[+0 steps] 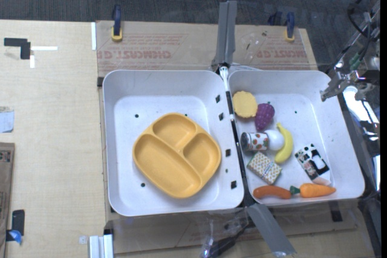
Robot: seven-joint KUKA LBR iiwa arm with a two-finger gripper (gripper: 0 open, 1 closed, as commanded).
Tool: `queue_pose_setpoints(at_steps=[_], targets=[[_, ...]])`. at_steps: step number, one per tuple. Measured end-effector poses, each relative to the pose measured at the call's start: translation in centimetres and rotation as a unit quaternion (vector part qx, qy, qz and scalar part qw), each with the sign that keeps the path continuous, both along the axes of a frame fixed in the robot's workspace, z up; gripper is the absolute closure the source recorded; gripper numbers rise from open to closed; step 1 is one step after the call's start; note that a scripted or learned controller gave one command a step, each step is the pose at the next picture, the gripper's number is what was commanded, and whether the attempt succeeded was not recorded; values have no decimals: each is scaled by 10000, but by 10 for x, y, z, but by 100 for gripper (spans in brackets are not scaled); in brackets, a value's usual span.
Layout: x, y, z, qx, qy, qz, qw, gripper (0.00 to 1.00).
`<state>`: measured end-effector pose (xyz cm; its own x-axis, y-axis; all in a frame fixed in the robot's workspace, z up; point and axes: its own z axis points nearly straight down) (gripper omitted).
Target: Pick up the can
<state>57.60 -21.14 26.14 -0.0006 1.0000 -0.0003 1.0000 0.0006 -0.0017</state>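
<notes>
The can [255,141] is small and white with red spots, and it lies on its side in the left-middle of the right bin [300,107]. It rests between a bunch of purple grapes [264,115] and a patterned cracker box [264,167], with a white piece and a banana [284,143] against its right end. My gripper [337,84] hovers over the right bin's upper right rim, well away from the can, with nothing seen in it.
The right bin also holds a yellow round food piece [245,104], a black-and-white pack [312,162] and two carrots [272,193] [317,190] along the front wall. A yellow divided plate [176,155] lies in the left bin [121,130].
</notes>
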Motion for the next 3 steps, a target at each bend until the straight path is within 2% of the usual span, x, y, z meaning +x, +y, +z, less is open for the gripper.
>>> queue_pose_setpoints(at_steps=[1,2,3], targets=[[-31,-2,-160,50,-6,-72,10000,0],[22,1,-171,36,-6,281,9996,0],[22,1,-170,36,-6,282,9996,0]])
